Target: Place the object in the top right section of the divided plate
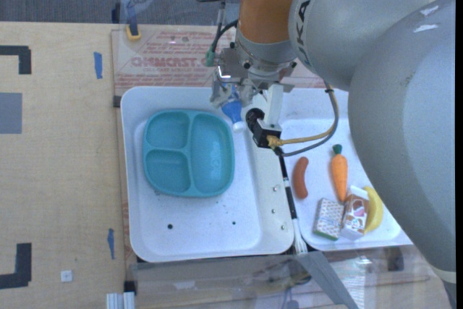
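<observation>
A teal divided plate (189, 154) lies in the left bin (195, 239), with two smaller sections on its left and one long section on its right. My gripper (231, 102) hangs just past the plate's upper right rim, near the bin's far right corner. A small blue object (231, 111) shows between its fingertips, so the gripper looks shut on it. The arm's wrist hides the top of the object.
The right bin (391, 231) holds a red sausage (300, 177), a carrot (338, 170), a banana (375, 208) and two small cartons (328, 218). The ridge between the bins (283, 188) runs just right of the plate. My arm covers the upper right of the view.
</observation>
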